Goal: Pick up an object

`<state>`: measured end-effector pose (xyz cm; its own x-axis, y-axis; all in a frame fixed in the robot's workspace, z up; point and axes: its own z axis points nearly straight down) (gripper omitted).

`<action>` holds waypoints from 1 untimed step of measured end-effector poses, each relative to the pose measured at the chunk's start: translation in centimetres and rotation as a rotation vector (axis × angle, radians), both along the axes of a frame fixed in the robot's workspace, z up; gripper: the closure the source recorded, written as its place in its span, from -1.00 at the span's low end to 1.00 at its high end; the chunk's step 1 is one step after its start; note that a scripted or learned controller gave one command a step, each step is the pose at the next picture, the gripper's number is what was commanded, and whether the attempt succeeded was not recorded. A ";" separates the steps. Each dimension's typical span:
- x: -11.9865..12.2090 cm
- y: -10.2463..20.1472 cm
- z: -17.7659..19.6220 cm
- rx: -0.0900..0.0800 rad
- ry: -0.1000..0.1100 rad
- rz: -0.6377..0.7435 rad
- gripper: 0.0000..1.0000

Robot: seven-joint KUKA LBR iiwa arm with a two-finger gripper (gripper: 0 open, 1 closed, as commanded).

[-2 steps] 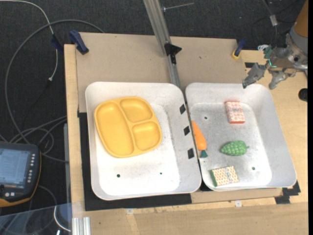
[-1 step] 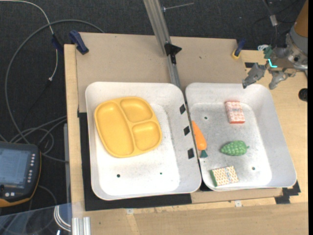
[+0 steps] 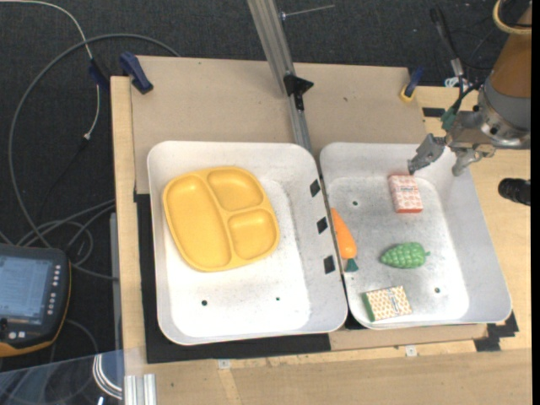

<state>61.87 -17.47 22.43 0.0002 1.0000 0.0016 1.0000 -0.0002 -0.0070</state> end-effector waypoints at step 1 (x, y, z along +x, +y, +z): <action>0.2 0.4 -6.3 0.001 0.001 0.001 -1.00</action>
